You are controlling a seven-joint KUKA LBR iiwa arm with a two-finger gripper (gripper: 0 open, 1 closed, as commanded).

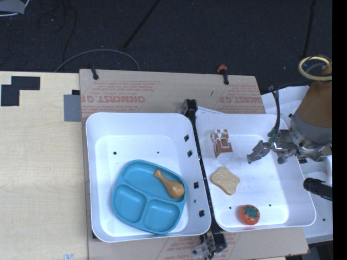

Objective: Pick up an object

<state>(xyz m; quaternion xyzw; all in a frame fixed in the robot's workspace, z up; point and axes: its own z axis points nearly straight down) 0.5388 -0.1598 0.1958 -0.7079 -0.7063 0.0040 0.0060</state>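
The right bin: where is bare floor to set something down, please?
In the right bin, floor is bare between the tomato and the right wall, and along the top wall, right of the small brown toy. It is crowded on the left, where toy, bread slice and tomato line up, and under the gripper.

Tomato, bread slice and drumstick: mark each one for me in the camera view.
Tomato (249, 214), camera view, middle of its red body.
Bread slice (225, 180), camera view, centre of its top face.
Drumstick (169, 184), camera view, midway along it, on the blue plate (130, 199).
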